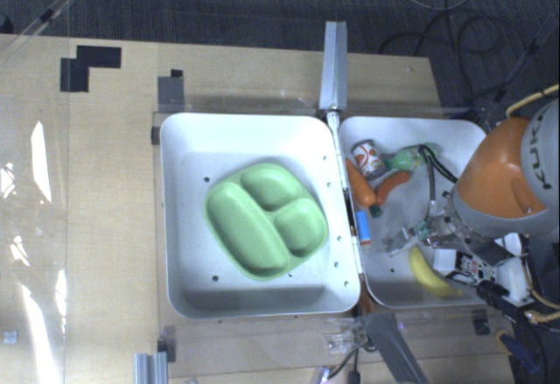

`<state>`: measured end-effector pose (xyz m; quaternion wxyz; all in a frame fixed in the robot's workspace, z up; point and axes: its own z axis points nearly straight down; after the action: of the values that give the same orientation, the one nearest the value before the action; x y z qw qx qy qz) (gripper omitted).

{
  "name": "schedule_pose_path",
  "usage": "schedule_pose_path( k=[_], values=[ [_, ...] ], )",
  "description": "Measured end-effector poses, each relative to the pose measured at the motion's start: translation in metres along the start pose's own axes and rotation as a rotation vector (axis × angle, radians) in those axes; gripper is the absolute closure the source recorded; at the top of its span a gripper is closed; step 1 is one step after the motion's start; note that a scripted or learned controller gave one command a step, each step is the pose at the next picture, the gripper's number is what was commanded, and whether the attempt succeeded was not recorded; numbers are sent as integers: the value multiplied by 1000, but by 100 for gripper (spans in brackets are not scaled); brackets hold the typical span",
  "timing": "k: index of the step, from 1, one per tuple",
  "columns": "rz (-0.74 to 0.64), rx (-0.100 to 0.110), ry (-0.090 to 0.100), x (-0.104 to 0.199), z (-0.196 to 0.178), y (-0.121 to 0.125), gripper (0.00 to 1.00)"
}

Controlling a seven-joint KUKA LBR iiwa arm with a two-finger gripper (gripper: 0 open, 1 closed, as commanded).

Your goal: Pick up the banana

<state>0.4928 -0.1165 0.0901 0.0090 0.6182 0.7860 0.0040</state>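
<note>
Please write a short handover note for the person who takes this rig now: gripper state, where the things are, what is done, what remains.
Gripper: low in the right white bin, just above the yellow banana; not seen holding it.
Banana: lies on the floor of that bin, near its front edge.
Also there: orange carrot, small printed can, blue marker.
Left white bin: holds a green divided plate.
Done: approach.
Left: grasp and lift the banana.

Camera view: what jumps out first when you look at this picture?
The big green divided plate grabs the eye first; it sits in the middle of the left bin. Next comes the arm's bright orange band over the right bin, where the yellow banana lies near the front edge, beside the end effector.
</note>
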Motion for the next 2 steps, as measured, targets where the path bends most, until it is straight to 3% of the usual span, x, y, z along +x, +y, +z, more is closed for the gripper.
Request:
schedule_pose_path(
  k=[1, 2],
  values=[
    [-39, 0, 3, -2, 0, -1, 0],
    [-44, -7, 2, -2, -12, 3, 100]
  ],
)
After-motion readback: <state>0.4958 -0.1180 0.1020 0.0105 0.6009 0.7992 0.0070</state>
